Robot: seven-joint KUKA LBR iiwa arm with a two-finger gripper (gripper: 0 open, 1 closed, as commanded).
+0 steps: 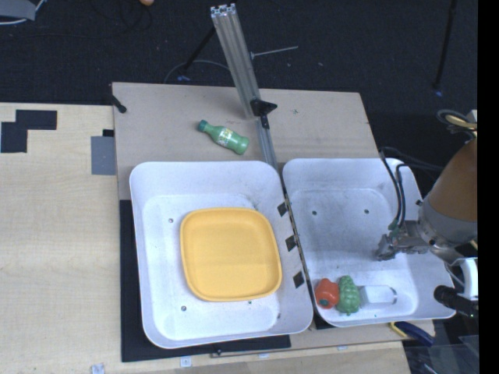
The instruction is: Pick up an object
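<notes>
- Spotting the gripper (387,249) hanging low on the right side of the right bin (343,201), close to its right wall.
- Not managing to tell whether it's spread or pressed together, way too dark and small from up here. Not seeing anything pinched in it, though.
- Eyeing the closest targets: a red piece (327,292) touching a lumpy green piece (348,295), plus a pale see-through thing (379,294) just right of those. All bunched along the bin's near edge, nearer and left of the gripper.
- Guessing the approach isn't done yet, so probably worth:
  - rising a bit before sliding near and left, not dragging across the floor
  - coming straight down on one item only, likely the red one at the cluster's left end
  - watching the near wall, which is crowding that whole row
- Skipping the yellow plate (231,253) in the left bin (156,201), probably too flat for pinching.
- Ignoring the green bottle (224,136) lying on the bench beyond both bins.
</notes>
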